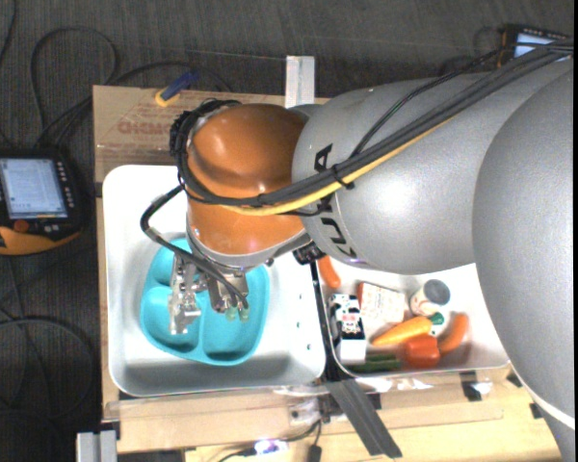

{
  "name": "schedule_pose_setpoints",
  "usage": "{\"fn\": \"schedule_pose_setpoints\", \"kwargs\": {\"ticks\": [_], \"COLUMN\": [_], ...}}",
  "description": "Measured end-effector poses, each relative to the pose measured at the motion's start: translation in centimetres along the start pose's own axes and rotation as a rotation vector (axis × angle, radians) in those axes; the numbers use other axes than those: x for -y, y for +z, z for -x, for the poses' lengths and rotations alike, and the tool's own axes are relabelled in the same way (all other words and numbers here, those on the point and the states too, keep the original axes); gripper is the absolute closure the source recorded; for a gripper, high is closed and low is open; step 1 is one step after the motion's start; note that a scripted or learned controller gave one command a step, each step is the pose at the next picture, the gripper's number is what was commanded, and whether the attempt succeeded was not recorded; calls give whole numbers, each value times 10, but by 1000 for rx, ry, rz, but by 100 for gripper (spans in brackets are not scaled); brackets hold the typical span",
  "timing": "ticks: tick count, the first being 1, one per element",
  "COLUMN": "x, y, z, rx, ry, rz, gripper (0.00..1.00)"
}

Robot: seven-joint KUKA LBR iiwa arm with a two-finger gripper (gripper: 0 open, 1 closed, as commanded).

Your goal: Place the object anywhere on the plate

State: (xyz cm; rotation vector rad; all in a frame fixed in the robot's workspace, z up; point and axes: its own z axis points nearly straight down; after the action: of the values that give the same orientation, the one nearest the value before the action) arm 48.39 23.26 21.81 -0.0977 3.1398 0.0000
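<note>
**My gripper over the blue plate**

My gripper point(207, 301) hangs low above the blue plate point(161, 311) in the left bin point(125, 258), its fingers parted a little with nothing between them that I can see. The objects sit in the right bin point(482, 359) (well apart from my fingers): a carrot point(405, 331), something red point(422, 350), something green point(371, 362), a small black-and-white piece point(348, 318) and a white card point(382, 303). My orange band point(236, 176) hides the plate's far edge.
</note>
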Motion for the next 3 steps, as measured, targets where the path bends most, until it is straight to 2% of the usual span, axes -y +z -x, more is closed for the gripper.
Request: {"fn": "schedule_pose_setpoints", "kwargs": {"ticks": [1, 2, 3], "x": [27, 15, 109], "y": [25, 2, 23], "z": [3, 12, -1], "rx": [0, -1, -1], "ry": [-64, 91, -23], "rz": [-2, 2, -2], "gripper": [100, 100, 100]}}
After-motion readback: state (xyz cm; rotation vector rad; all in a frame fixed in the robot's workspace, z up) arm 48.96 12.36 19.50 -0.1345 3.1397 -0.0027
